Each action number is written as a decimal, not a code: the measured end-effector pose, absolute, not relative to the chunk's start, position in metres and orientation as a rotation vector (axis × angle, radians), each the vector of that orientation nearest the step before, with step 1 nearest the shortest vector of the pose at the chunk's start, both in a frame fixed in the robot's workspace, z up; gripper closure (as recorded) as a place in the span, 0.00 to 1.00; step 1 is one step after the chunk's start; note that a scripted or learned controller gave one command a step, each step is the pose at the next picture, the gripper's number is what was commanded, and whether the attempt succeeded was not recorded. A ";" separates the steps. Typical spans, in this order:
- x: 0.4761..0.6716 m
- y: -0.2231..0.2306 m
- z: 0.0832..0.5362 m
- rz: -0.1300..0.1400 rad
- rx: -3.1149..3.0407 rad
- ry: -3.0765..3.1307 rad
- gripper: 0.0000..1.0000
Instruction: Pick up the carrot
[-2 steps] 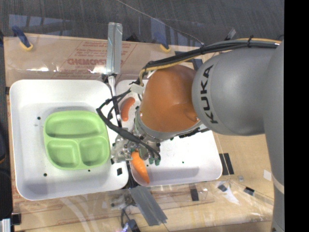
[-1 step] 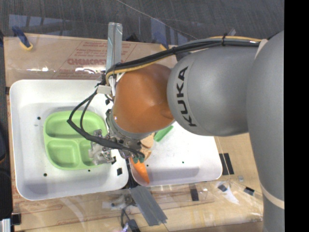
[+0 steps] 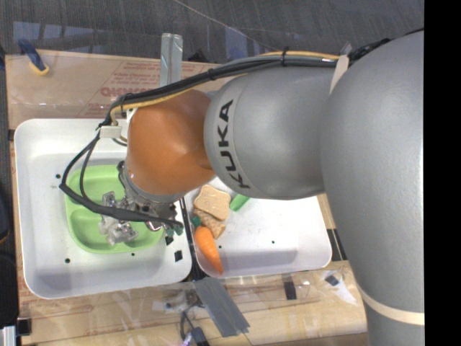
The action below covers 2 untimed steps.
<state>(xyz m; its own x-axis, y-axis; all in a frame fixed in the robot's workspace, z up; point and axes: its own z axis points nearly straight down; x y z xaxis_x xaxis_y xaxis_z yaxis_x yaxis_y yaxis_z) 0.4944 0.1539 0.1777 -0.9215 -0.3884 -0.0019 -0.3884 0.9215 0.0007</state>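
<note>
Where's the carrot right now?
The carrot lies in the right bin, at its near-left corner, just below the tan sponge-like block.

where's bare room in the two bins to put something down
Left bin: bare floor along its far-left side and the near strip below the green bowl. Right bin: bare floor right of the carrot. Crowded at the divider, where the gripper, bread slice and carrot cluster.

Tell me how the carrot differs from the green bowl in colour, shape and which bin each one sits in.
The carrot is orange, while the green bowl is lime green. The carrot is slim and tapered; the bowl is broad and hollow. The carrot lies in the right bin by its left wall, the bowl in the left bin beneath the gripper.
</note>
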 end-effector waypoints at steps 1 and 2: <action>0.533 0.218 0.183 0.001 -1.078 2.947 1.00; 0.509 0.211 0.154 0.000 -0.890 3.013 1.00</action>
